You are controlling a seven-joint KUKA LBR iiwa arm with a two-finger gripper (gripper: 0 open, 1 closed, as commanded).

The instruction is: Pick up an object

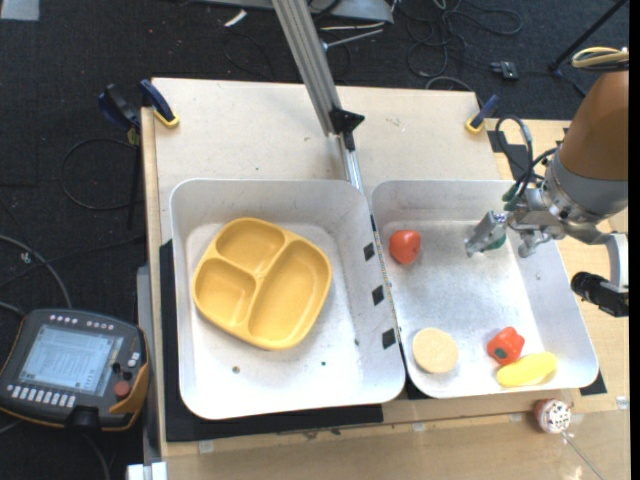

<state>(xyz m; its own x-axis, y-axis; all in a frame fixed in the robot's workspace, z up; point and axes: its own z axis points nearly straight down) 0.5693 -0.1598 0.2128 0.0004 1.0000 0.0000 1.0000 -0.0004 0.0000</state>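
Observation:
The right bin (452, 286) holds a small red tomato-like piece (404, 247) at its upper left, a round tan disc (435, 351) near the front, and a red pepper (505, 344) beside a yellow oblong piece (526, 370) at the front right. My gripper (506, 241) hangs over the bin's upper right part, to the right of the red piece and apart from it. Its fingers (486, 236) stand spread, open, with nothing between them. The left bin (200, 208) carries a yellow divided plate (262, 282).
A slanted metal pole (312, 53) comes down to the ridge between the bins. A teach pendant (70, 368) lies on the floor at the lower left. Clamps (160, 106) grip the bench's back corners. A small red and white ball (550, 415) sits on the bench's front right.

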